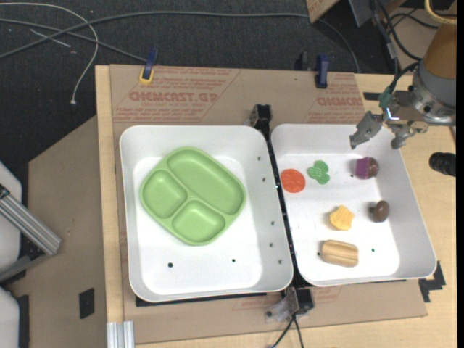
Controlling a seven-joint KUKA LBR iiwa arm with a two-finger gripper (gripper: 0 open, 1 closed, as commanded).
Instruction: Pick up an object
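My gripper (381,135) hangs open above the back of the right bin (406,263), its two fingers spread wide with nothing between them. Just below it lies a purple object (365,167). Further left in that bin sit a green piece (318,171) and an orange-red disc (293,180). Nearer the front lie a yellow chunk (341,217), a brown ball (378,210) and a tan bread-like roll (339,253).
The left bin (145,267) holds a green divided plate (192,194). A black clamp (261,114) sits at the back between the bins. Blue clips (150,64) (322,70) hold the cardboard base. Cables trail across the dark floor behind.
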